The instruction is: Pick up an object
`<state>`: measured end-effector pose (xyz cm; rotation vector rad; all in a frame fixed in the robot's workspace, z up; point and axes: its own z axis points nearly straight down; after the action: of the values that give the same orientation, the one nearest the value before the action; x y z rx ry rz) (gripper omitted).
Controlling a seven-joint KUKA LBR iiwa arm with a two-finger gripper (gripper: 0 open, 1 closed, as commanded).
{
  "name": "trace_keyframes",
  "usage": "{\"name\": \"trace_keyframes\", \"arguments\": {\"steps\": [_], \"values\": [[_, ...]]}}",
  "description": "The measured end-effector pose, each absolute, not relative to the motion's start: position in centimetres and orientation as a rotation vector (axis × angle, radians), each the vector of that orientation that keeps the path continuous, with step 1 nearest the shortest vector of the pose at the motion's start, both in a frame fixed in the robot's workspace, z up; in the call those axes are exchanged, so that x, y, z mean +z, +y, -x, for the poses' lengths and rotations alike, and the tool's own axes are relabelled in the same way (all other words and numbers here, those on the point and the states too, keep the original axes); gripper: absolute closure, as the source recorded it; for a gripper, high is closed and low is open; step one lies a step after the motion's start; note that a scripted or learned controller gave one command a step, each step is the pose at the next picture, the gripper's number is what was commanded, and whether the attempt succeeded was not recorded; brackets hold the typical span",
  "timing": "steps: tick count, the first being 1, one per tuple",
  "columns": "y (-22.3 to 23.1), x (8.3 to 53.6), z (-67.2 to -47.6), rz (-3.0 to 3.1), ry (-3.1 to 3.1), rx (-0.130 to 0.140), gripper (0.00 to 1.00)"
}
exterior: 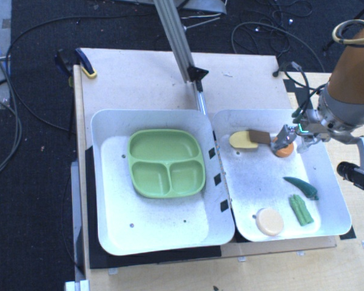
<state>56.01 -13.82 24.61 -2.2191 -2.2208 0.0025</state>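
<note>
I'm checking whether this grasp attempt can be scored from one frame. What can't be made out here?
- gripper: fingers too small and blurred in the camera view to read open or shut.
- orange object: partly covered by the gripper; contact unclear.
- yellow brush: its dark handle end runs under the gripper.
- arm: cut off by the frame's right side.

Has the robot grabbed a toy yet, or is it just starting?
Not yet, it seems. Done so far: the gripper has reached into the right bin and sits right at the orange ball. In hand: nothing visibly lifted; the ball looks down in the bin. Left: gripping it and raising it.
</note>
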Motion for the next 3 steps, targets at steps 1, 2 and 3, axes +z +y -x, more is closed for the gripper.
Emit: {"name": "trace_keyframes", "arguments": {"steps": [1,2,3], "values": [[-13.8,24.7,-56.1,2.220,-2.223,0.000,0.00],[-14.6,18.7,-55.9,2.220,-2.217,0.005,0.00],[-14.9,12.9,-54.9,2.220,-2.217,0.005,0.00]]}}
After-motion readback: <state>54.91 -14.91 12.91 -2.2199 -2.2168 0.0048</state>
